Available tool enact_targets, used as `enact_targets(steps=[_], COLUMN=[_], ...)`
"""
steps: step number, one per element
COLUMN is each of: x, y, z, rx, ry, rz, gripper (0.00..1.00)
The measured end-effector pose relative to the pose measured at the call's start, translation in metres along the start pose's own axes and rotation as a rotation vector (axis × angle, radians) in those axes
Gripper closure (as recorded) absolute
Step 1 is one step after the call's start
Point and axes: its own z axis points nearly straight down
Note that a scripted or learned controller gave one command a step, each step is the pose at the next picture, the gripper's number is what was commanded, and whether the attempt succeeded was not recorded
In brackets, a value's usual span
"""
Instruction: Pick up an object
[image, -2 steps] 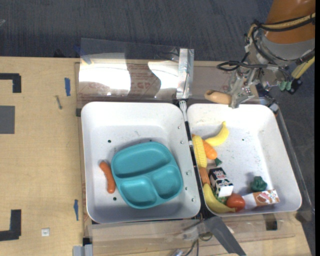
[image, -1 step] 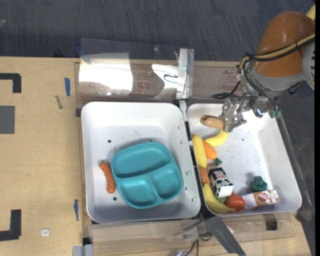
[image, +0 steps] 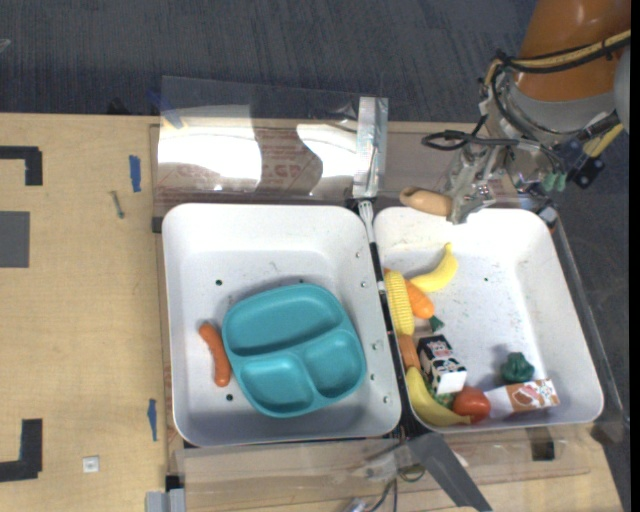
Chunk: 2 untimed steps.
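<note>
Above the far rim of the right bin (image: 575, 330), the gripper (image: 468, 200) hung under the grey arm (image: 560, 60) with its orange band. Cables crowded the wrist, and I could not tell whether the gripper was spread or closed. Nothing could be seen clamped in it. A tan roll (image: 428, 202) lay on that same far rim, just to the left of the gripper. Whether the two touched could not be made out.

Inside the right bin, most of the items sat along its left wall and near edge. A small banana (image: 440, 270) curved near the far left corner. Just nearer than it, a corn cob (image: 399, 300) lay against the left wall with an orange carrot (image: 421, 302) beside it. Nearer still stood a black-and-white carton (image: 440, 362). A second banana (image: 428, 400) curved along the near left corner, and a red tomato (image: 472, 402) touched its end. A green broccoli piece (image: 517, 366) and an orange-and-white box (image: 532, 396) rested by the bin's near right side. The middle and far right of its floor were bare.

Left of the right bin, touching it wall to wall, the left bin (image: 180, 230) held a teal divided plate (image: 292, 348) and an orange sausage (image: 215, 353) just beyond the plate's left side. Behind the left bin lay a clear plastic sheet (image: 270, 150).
</note>
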Motion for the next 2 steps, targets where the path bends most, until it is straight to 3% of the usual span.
enact_targets(steps=[1,2], x=[0.001,0.080], y=[0.000,-0.019], z=[0.003,0.166], rx=[-0.001,-0.004], ry=[0.004,0.019], rz=[0.000,0.082], gripper=[0.00,0.00])
